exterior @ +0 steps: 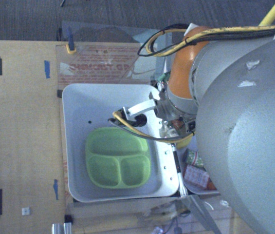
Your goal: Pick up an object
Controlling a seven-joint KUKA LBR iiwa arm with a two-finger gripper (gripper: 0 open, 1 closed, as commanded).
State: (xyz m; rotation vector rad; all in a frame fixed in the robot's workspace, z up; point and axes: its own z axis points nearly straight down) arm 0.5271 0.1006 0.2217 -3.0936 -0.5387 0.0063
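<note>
A green divided plate [118,157] with three compartments lies in the left white bin [79,111], toward its near side. The arm's wrist with the orange band reaches in from the right and hangs over the bin's right edge, just above and to the right of the plate. The gripper [169,130] sits low at the divider between the bins, mostly hidden under the wrist. Nothing can be made out between its fingers.
The right bin [195,179] is largely covered by the grey arm; a red-and-white packet [197,176] and a small green item [192,157] peek out there. Cardboard with blue tape marks lies to the left of the bins.
</note>
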